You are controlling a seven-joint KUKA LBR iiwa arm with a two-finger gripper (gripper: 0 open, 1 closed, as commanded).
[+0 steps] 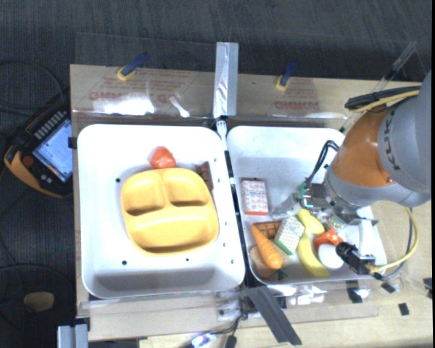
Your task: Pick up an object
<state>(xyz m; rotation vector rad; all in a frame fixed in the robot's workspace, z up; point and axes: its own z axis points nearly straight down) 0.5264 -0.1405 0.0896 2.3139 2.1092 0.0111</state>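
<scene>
My gripper hangs low over the front right part of the right bin, under the grey wrist and the orange band. Right beside it lie a yellow banana, a second small yellow piece and a red and white item. Whether it touches any of them cannot be made out. Further left in the same bin are a pale chequered piece, an orange carrot and a pink box.
The left bin holds a yellow compartment tray, with a red tomato-like object at its far edge. A handheld controller lies left of the bench. The back of the right bin is bare white floor.
</scene>
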